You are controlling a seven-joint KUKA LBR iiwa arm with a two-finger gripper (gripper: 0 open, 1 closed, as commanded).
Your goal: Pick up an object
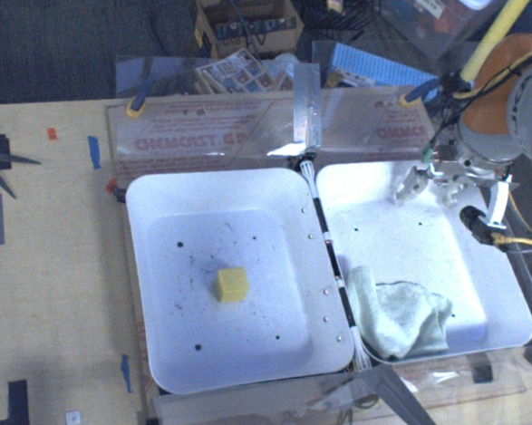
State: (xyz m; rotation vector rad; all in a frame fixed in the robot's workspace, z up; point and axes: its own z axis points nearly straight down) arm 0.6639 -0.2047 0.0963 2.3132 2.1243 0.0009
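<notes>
The arm [499, 100] is cut off by the right edge, so that only its wrist and orange band are seen. The gripper [425, 185] is small and partly blurred over the far side of the right bin [492, 327], and whether its fingers are apart or closed cannot be told. The near left corner of that bin is hidden under a crumpled cloth [398, 314]. The print on the clear sheets [206, 129] beyond both bins is too faint to be read. The boxes and cables [244, 22] at the far edge are cut off by the top.
</notes>
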